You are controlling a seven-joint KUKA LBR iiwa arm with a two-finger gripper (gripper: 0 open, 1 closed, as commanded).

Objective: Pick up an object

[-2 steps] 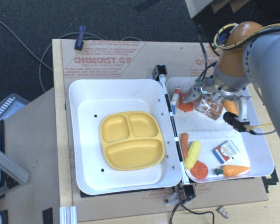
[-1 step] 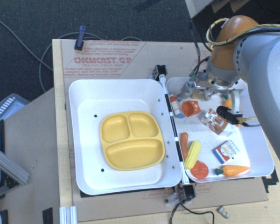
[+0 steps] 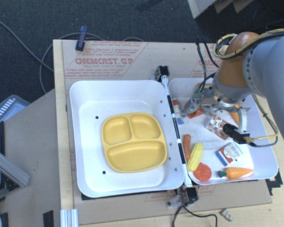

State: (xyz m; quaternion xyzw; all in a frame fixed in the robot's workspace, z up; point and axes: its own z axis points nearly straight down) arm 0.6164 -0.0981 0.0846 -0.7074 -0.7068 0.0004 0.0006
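Nothing is yet being lifted: the gripper (image 3: 213, 109), whose opening cannot be told, is being held low in the right bin (image 3: 270, 162) near the corn cob (image 3: 195, 156) and tomato (image 3: 202, 172).

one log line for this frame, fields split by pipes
arm: over right bin | gripper: low at bin's far end, among items | left bin: yellow tray | near end: corn, tomato, carrot
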